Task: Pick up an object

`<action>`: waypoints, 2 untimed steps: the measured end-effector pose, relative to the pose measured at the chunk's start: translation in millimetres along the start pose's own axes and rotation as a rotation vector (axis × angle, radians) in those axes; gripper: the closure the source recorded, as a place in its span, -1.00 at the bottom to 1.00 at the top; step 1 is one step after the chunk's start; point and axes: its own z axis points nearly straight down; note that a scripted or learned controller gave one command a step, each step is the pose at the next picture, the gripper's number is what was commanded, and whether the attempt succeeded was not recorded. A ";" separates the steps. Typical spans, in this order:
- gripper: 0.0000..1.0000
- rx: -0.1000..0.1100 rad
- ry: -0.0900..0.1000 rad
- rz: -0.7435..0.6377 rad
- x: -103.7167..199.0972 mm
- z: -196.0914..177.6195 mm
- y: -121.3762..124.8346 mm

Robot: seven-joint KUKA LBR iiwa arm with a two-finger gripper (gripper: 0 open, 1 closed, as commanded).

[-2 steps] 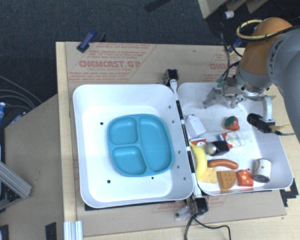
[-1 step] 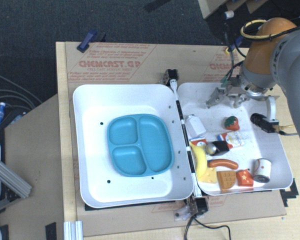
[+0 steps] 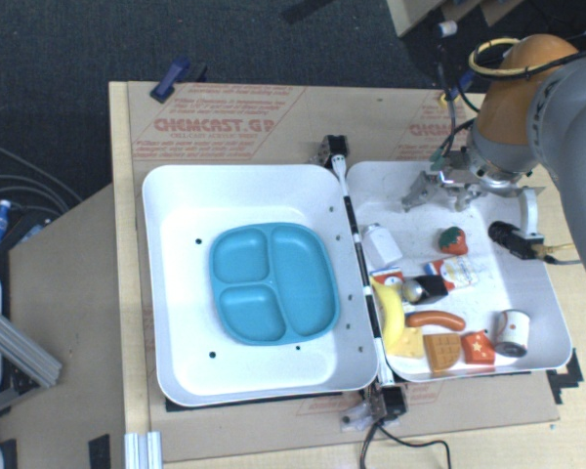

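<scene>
1. Over the right bin (image 3: 532, 291), far end, gripper (image 3: 447, 186) hangs above bare floor; fingers' state: cannot tell.
2. Targets sit nearer: strawberry (image 3: 453, 240) closest, then hot dog (image 3: 435, 320), banana (image 3: 392, 316), can (image 3: 511, 332), well apart from gripper.
3. Risk: near-end pile is packed, descent may clip neighbours or grab nothing.
4. Room: far end open; left bin holds blue tray (image 3: 273, 281); divider wall close beside banana.
</scene>
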 end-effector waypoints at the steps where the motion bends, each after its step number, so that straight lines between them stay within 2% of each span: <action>1: -1.00 0.002 0.002 -0.001 15.1 0.0 -0.1; 2: -1.00 0.001 0.000 0.000 5.8 0.1 -0.1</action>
